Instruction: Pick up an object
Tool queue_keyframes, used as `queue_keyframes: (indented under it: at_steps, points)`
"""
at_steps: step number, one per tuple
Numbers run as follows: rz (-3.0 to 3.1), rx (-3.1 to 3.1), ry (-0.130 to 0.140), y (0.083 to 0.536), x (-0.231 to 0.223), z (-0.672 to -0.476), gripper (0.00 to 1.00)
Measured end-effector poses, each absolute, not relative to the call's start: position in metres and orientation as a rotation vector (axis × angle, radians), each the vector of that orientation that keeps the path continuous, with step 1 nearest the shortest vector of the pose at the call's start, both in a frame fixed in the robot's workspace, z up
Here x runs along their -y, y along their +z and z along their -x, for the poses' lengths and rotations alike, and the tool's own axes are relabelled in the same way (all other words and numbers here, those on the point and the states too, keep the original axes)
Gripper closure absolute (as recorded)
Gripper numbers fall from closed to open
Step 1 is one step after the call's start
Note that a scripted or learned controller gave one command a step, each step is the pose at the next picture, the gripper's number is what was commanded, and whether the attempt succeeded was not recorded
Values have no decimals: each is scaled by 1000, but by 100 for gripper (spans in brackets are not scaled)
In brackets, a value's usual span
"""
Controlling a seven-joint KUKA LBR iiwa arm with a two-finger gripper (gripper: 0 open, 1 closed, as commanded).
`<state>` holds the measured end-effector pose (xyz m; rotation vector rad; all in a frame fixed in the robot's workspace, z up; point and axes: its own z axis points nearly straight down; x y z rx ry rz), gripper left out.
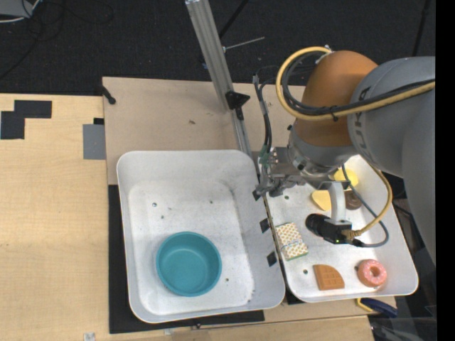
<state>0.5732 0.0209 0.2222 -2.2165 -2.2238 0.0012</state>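
My gripper [271, 182] hangs low over the left rim of the right bin [398, 279], close to the wall shared with the left bin [135, 183]. A pale checkered block [291, 239] lies just in front of it, a little apart. Further forward lie an orange-brown square piece [328, 276] and a pink donut [372, 273]. A yellow piece [323, 199] lies behind the wrist, partly hidden by the arm. In the left bin's front part stands a teal bowl [188, 263].
A slanted aluminium bar [215, 62] rises behind the bins, ending near the gripper. The big grey arm [384, 112] covers the right bin's back right. The wooden bench [50, 212] stretches to the left.
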Motion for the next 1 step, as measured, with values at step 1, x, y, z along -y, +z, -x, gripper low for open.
queue_keyframes:
  at_steps: [1]
  points:
    - [2216, 2225, 1, 216, -80, -577, 100]
